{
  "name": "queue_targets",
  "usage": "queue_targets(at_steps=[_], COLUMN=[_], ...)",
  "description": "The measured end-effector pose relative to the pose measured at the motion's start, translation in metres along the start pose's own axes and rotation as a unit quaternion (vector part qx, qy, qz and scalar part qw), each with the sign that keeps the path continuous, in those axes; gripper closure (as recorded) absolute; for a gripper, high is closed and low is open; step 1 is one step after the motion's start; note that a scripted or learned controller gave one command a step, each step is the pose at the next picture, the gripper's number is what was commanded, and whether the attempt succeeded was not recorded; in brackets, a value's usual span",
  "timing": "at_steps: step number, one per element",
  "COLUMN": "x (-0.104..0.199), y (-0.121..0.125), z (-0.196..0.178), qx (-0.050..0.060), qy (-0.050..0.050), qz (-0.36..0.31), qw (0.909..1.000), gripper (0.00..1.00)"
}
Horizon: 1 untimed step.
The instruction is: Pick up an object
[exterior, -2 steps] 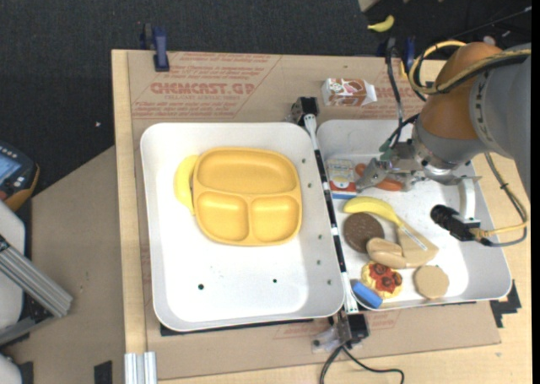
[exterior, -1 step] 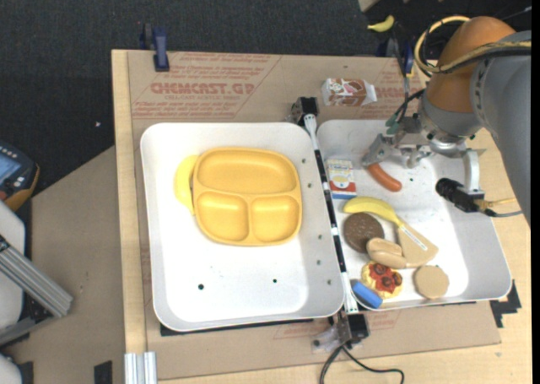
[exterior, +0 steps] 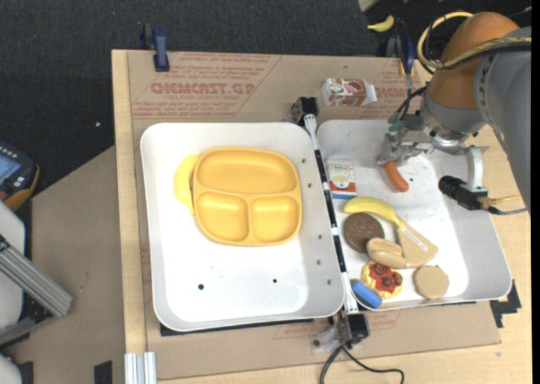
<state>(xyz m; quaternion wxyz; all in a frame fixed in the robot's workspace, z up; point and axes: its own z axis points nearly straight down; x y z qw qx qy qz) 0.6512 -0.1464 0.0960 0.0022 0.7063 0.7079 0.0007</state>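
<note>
Seen from above at a slant, a cardboard-topped worktop (exterior: 219,87) with two shallow white bins side by side. In the left bin (exterior: 169,239), a yellow divided tray (exterior: 249,197) toward the far half, overlapping a yellow plate (exterior: 182,181) that peeks out at its left edge.

In the right bin (exterior: 477,247), a crowd of toy food. Near the far left wall, a small carton (exterior: 341,178). Just right of that, a red sausage (exterior: 395,176), lying flat on the bin floor. Nearer, a banana (exterior: 371,208), touching a brown round patty (exterior: 363,229). Against the patty's near right side, a tan bun (exterior: 385,251) and a pale wedge (exterior: 418,244). Nearer still, a pizza slice (exterior: 381,278) with a blue piece (exterior: 365,294) at its near left corner, and a round biscuit (exterior: 431,281) just right of it.

Reaching in from the right, the grey arm (exterior: 506,87) with its orange band, bent over the far part of the right bin. Tool (exterior: 403,154) low over the bin, just beyond the sausage and very close to it; cannot tell whether spread or pressed together, nor whether touching the sausage. Nothing visibly pinched.

Outside the bins, on the far worktop, a small brown-and-white packet (exterior: 348,91). At the far left edge, a blue clamp (exterior: 158,46).
</note>
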Motion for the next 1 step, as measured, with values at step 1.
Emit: queue_targets(at_steps=[1], x=[0.0702], y=[-0.0072], z=[-0.0950], qx=[-0.002], qy=[0.001], qz=[-0.002], qw=[1.0000], gripper=[1.00])
